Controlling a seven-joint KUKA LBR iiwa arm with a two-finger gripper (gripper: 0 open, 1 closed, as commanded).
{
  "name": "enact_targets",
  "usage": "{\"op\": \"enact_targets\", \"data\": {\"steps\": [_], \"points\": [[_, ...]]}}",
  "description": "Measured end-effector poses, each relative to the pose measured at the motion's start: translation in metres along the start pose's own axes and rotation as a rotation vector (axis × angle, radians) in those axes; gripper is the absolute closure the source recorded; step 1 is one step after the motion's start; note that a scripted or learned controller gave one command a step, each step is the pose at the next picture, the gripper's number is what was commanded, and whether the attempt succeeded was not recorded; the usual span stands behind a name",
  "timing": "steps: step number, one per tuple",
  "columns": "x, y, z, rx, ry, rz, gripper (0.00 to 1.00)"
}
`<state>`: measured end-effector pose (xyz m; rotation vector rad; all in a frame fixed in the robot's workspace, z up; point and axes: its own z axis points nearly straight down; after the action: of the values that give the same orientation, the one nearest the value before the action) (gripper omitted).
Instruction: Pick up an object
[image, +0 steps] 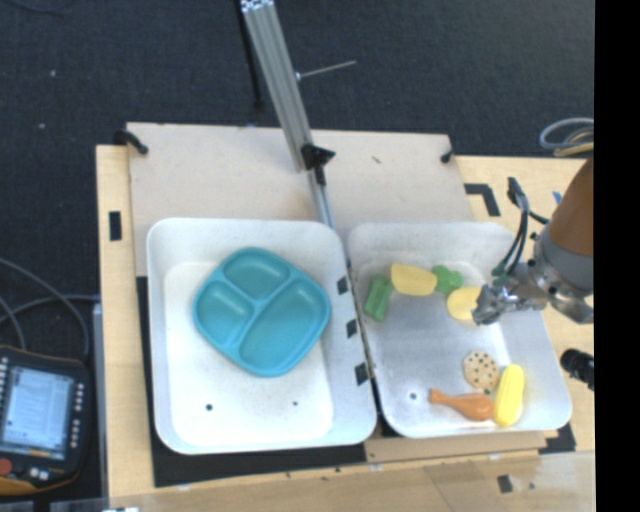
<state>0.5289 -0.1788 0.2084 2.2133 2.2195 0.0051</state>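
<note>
Claw (487, 305) hung low in my right bin (420, 240), right of frame centre, touching the small yellow piece (462, 302). Finger state: could not tell. Best approach, I judged: centre over that piece, clear of the green block (447, 277), before lifting.

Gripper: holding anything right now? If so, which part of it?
Cannot be told. The gripper sits low in the right bin, right beside a yellow piece, but no object shows between its fingers.
</note>
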Motion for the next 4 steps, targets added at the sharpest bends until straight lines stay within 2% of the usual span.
{"op": "enact_targets", "data": {"steps": [2, 3, 4], "points": [[0.102, 0.033, -0.013, 0.005, 0.004, -0.005, 1.0], [0.158, 0.038, -0.009, 0.008, 0.004, -0.005, 1.0], [0.213, 0.031, -0.014, 0.007, 0.006, -0.006, 1.0]]}}
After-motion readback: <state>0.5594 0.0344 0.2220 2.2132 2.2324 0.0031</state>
